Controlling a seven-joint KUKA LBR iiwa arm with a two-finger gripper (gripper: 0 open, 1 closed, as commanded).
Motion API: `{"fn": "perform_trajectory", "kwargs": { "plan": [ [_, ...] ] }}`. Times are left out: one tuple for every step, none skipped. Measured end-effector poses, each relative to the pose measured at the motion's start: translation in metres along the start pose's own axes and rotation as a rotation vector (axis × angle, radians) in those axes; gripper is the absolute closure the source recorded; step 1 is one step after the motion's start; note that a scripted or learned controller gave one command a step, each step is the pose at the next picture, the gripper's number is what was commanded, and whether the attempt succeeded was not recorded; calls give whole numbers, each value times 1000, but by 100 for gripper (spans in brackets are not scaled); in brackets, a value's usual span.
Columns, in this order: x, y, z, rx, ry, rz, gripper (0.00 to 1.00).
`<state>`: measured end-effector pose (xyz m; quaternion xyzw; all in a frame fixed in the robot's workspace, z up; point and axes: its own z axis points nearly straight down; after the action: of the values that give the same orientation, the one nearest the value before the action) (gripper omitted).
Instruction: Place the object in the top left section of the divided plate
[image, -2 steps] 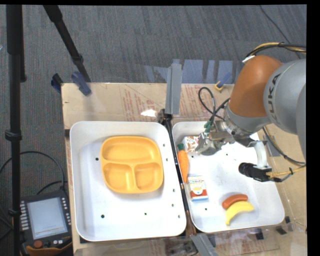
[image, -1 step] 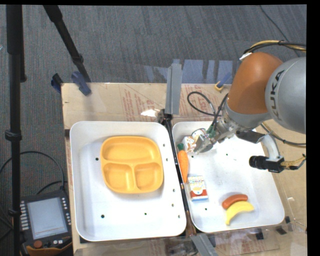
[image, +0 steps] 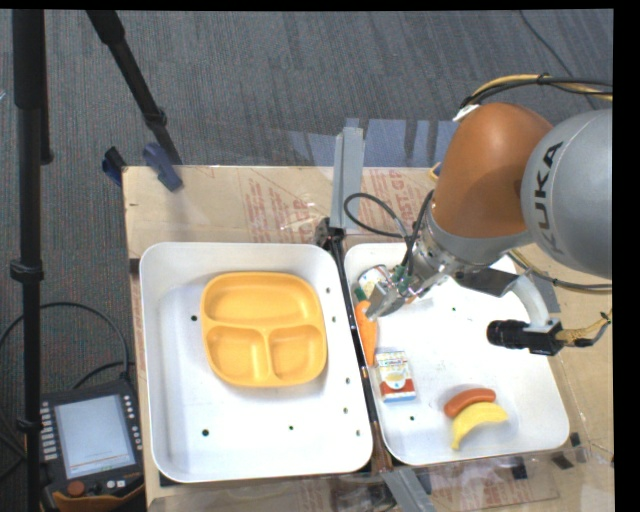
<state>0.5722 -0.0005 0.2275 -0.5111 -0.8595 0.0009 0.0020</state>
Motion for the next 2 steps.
{"fn": "perform_trajectory", "kwargs": {
  "plan": [
    [0, 0, 0, 0, 0, 0, 0],
    [5, 11, -2, -1, -1, 99, 0]
  ]
}}
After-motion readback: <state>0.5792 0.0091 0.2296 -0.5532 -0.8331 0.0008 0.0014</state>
